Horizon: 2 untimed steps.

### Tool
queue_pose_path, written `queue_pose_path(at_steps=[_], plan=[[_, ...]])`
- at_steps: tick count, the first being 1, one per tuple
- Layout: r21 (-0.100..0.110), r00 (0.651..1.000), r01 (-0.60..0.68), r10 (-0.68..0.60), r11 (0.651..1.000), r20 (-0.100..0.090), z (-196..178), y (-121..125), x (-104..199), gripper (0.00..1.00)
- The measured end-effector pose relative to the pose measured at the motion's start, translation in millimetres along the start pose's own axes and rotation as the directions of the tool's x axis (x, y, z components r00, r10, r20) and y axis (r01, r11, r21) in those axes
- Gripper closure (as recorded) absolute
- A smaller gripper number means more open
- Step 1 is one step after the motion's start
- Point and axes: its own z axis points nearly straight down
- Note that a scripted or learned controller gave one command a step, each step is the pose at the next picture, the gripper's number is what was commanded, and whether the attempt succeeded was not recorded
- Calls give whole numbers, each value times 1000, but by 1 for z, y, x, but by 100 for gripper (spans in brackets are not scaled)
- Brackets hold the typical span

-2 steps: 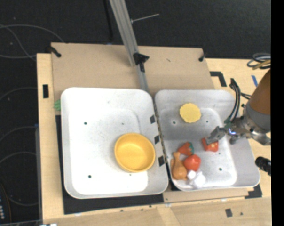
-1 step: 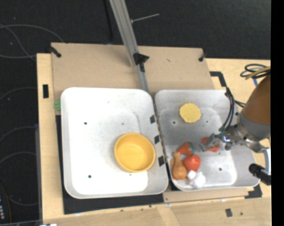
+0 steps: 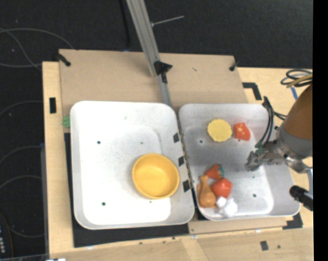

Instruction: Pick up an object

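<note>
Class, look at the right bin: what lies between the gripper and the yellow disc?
In the camera view, a small red piece sits between the yellow disc and the gripper.

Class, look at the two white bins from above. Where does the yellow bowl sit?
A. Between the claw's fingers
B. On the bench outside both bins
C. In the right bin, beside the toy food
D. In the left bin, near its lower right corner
D: the yellow bowl rests on the floor of the left bin, toward its lower right corner.

A robotics lab test station: a plywood counter (image 3: 126,80) bearing two shallow white bins (image 3: 99,129) stands on black flooring strewn with loose cables (image 3: 12,42). An aluminium mast (image 3: 145,31) rises behind the bins, which contain toy props.
</note>
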Motion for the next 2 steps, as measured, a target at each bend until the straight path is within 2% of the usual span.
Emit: queue_pose_path(at_steps=[1,2], plan=[[-4,1000,8,-8,1000,2,-65,1,-3,100],[-3,1000,9,-9,1000,1,-113,3,-5,100]])
